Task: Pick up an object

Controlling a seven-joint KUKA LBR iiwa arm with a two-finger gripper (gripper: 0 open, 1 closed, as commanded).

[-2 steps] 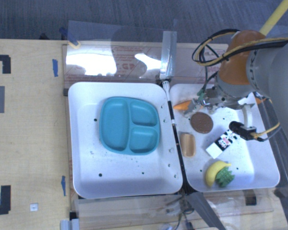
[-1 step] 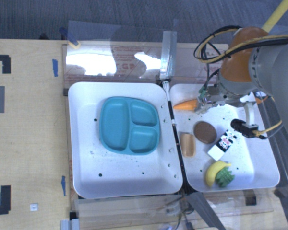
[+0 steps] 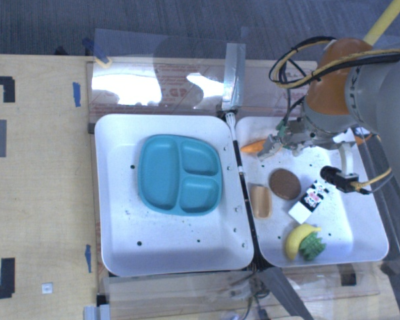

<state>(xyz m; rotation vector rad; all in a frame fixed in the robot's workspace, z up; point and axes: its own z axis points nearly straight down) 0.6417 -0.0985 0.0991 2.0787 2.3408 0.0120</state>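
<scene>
My gripper (image 3: 275, 145) hangs low over the back left part of the right bin (image 3: 367, 235), at the end of the grey arm with the orange band. Its tip is right beside an orange carrot (image 3: 252, 147) that lies against the bin's left wall; whether it touches the carrot I cannot tell. In front of it lie a brown round cookie (image 3: 285, 183), a tan bread piece (image 3: 261, 201), a white and black carton (image 3: 309, 202), a yellow banana (image 3: 294, 239) and a green broccoli (image 3: 313, 247).
The left bin (image 3: 113, 232) holds a blue divided plate (image 3: 180, 174). A raised divider (image 3: 243, 192) runs between the two bins. Black and yellow cables loop above the wrist at the back right.
</scene>
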